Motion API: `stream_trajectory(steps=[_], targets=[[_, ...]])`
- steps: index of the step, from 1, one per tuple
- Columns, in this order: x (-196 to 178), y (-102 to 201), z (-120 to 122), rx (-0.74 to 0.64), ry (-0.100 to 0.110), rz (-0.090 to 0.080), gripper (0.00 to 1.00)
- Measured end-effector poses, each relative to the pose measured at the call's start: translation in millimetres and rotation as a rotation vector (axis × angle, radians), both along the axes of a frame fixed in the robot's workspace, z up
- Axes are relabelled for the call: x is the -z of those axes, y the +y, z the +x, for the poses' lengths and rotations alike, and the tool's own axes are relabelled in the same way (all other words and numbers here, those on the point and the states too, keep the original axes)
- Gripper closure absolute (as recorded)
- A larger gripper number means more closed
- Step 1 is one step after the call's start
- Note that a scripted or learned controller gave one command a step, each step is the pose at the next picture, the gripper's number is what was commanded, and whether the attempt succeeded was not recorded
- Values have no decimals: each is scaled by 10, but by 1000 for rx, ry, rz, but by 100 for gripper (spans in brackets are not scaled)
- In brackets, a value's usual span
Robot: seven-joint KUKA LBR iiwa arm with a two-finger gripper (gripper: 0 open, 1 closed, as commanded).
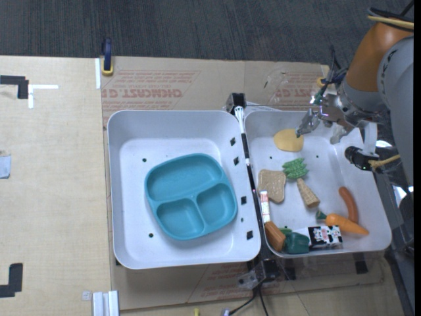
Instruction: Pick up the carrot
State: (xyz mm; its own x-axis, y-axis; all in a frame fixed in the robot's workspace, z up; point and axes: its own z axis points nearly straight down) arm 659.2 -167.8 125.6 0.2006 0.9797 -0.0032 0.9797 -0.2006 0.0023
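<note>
Carrot (346, 224) — orange, tapered, green-topped — lying flat.

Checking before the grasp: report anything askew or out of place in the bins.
Nothing looks spilled or damaged. The carrot lies flat in the right bin among loosely scattered toy food. The left bin holds a blue divided plate sitting slightly rotated.

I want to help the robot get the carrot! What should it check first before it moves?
1. Carrot lies in the right bin, near corner: ok.
2. Nothing lies on top of it: ok.
3. Room around it: not ok; the sausage and small printed box sit close.
4. Gripper above the carrot: not ok; it hangs at the bin's far end, near the yellow chip.
5. Fingers open: cannot tell.
</note>
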Motion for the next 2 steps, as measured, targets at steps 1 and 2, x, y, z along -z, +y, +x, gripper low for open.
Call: stream_trajectory(steps=[1, 2], targets=[[331, 612, -5, -54, 4, 3, 0], [-452, 457, 5, -134, 0, -1, 0]])
